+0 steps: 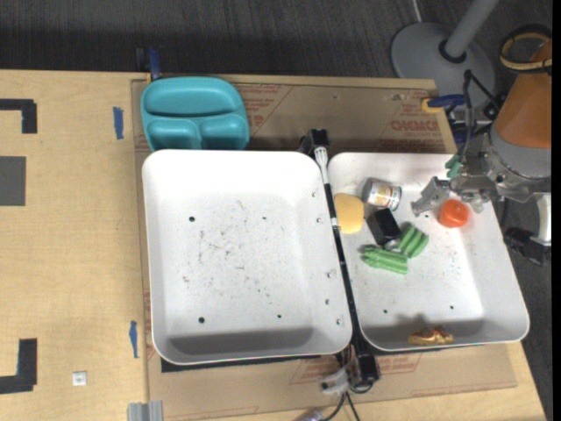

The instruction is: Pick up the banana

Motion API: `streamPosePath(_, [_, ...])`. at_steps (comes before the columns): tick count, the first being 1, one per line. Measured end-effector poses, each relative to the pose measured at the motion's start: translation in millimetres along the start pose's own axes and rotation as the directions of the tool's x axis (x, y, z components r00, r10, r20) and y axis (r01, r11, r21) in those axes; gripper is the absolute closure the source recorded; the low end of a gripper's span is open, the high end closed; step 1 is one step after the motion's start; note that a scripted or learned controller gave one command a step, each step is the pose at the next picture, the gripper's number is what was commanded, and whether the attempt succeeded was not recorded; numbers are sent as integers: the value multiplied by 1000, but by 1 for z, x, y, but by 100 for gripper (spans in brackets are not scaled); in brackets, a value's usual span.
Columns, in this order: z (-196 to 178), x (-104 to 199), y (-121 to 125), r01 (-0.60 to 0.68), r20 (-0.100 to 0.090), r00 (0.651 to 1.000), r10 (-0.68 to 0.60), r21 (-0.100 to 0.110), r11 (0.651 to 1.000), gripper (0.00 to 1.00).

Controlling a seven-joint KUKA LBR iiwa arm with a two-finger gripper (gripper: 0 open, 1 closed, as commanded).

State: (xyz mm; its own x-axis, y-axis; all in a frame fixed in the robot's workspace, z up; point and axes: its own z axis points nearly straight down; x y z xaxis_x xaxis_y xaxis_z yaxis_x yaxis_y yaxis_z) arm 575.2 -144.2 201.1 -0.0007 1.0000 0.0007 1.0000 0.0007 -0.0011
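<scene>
From where I stand, the pick has not really started. The banana (348,213) lies in the right bin (491,318), tight against its left wall, just beside the black divider (337,235) where the two bins meet. What I can see of it is a short, rounded yellow piece, so I take it for the banana, but it is small and I would not swear to its full shape. Nothing is lifting it; it rests on the bin floor.

The tool (438,196) is over the same bin, but on the far right side, up near the back rim, with the grey and orange arm (530,117) behind it. Whether it is wide or narrow I cannot tell, as the metal parts run together at this angle. An orange round thing (453,213) lies just beside it, though I see nothing gripped.

Between the tool and the banana lie a small tin can (382,193) on its side, a black block (383,226) and some green pieces (396,253). So the banana is well apart from the tool, leftward across the bin.

Still to do, by my reckoning: travel left over the clutter, come down, close on the banana, and raise it. The left bin (237,253) and the teal tray (195,112) behind it play no part.
</scene>
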Motion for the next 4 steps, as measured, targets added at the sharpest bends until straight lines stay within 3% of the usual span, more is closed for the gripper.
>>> streamPosePath(1, [17, 83, -50, 150, -1, 989, -150, 1, 989, 0])
streamPosePath(2, [14, 158, -96, 503, -1, 864, -503, 1, 864, 0])
streamPosePath(3, [17, 210, -96, 785, 0, 619, -785, 1, 619, 0])
streamPosePath(4, [110, 267, -81, 830, 2, 557, -830, -2, 557, 0])
